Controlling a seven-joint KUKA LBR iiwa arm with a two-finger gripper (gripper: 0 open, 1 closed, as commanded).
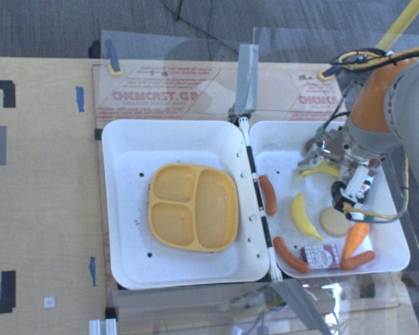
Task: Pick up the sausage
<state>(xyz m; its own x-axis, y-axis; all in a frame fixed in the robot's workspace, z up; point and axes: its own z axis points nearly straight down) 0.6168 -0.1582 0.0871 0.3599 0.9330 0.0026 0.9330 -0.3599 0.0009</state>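
Claw [313, 155] hovering, open/shut can't tell; sausage [267, 194] lying nr it on side away from arm [377, 110], against bin wall [253, 187], prob light, soft, slick, am judging mid-length across width best hold.

A yellow three-compartment plastic plate [193, 206] lies mid-frame in the left shallow white bin [126, 159]. At lower right, the other white bin [283, 158] holds a yellow toy banana [304, 216], a beige round disc [333, 221], an orange carrot [356, 239] and a pink packet [320, 256].

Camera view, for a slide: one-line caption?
Pincer over the right bin, sausages lying untouched; yellow divided plate in the left bin.
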